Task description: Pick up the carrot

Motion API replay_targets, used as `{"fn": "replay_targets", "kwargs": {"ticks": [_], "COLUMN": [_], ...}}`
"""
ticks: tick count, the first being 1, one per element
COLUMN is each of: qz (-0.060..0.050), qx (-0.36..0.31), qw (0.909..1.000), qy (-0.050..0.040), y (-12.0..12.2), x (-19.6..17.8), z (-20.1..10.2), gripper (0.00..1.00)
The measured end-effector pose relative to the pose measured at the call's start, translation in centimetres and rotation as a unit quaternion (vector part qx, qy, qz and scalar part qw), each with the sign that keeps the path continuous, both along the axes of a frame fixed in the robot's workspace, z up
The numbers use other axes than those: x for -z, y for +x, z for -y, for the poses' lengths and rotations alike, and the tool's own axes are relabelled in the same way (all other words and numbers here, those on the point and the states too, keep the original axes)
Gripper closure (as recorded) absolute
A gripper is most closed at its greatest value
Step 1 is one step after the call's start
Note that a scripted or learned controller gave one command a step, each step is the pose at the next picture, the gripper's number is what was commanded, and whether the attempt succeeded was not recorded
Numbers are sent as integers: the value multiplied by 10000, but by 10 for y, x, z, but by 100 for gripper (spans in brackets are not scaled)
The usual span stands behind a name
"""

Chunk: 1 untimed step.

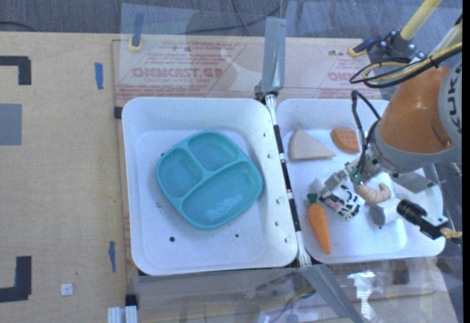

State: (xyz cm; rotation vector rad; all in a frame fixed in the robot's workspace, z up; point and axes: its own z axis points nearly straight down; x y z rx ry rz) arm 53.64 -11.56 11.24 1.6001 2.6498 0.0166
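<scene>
The carrot (319,228) is orange with a small green top and lies flat in the front left corner of the right bin (418,244), its green end pointing toward the back. My gripper (358,176) hangs over the middle of that bin, behind and to the right of the carrot and apart from it. It is low among a beige curved piece (374,192) and a black-and-white patterned toy (344,202). Nothing shows as held.
A pale wedge-shaped piece (308,146) and a round orange piece (345,139) lie at the back of the right bin. A small grey item (377,215) sits near the front. The left bin (147,131) holds a teal divided plate (209,178).
</scene>
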Motion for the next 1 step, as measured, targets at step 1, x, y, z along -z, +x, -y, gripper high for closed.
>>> {"fn": "replay_targets", "kwargs": {"ticks": [1], "qz": [-50], "qx": [-1233], "qw": [9923], "qy": [-57], "y": [-41], "x": [18], "z": [-1], "gripper": [0]}}
